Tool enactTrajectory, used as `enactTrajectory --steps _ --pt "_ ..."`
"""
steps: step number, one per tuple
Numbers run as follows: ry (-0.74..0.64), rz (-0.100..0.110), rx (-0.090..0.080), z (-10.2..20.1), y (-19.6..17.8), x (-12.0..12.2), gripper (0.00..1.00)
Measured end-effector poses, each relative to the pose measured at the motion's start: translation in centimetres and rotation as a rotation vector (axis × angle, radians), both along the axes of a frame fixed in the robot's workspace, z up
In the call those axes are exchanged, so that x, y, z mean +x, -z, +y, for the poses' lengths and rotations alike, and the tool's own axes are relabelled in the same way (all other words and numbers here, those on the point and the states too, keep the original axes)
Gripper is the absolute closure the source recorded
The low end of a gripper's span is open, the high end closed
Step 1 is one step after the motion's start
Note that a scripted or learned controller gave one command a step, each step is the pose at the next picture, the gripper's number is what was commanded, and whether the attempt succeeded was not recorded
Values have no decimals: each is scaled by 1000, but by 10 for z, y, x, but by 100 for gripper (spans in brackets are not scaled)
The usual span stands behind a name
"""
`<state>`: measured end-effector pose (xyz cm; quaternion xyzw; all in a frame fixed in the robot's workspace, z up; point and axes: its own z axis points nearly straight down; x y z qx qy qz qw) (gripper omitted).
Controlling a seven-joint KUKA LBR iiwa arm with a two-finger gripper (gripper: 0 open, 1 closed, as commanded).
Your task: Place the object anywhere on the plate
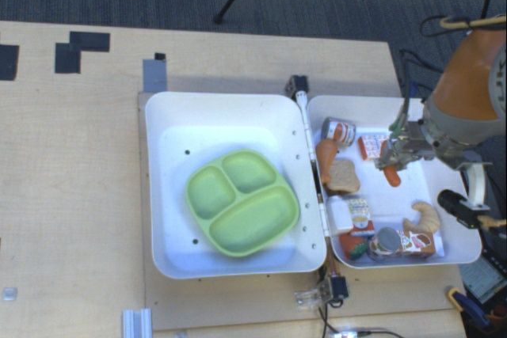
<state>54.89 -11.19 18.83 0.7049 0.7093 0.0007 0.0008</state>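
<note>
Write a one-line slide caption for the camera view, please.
Gripper over the right bin of toy food; the green plate waits in the left bin.

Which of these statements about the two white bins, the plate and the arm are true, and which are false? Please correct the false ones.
1. The green divided plastic plate lies in the left shallow white bin. True.
2. The plate has three compartments. True.
3. The slice of brown bread lies on the plate. False: it lies in the right shallow white bin.
4. The grey arm with the orange band is over the left bin. False: it is over the right bin.
5. A tan croissant-shaped toy lies in the right bin. True.
</note>
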Motion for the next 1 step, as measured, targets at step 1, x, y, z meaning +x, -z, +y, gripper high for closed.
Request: enactTrajectory --steps 1 --pt "0 0 1 55 4 40 100"
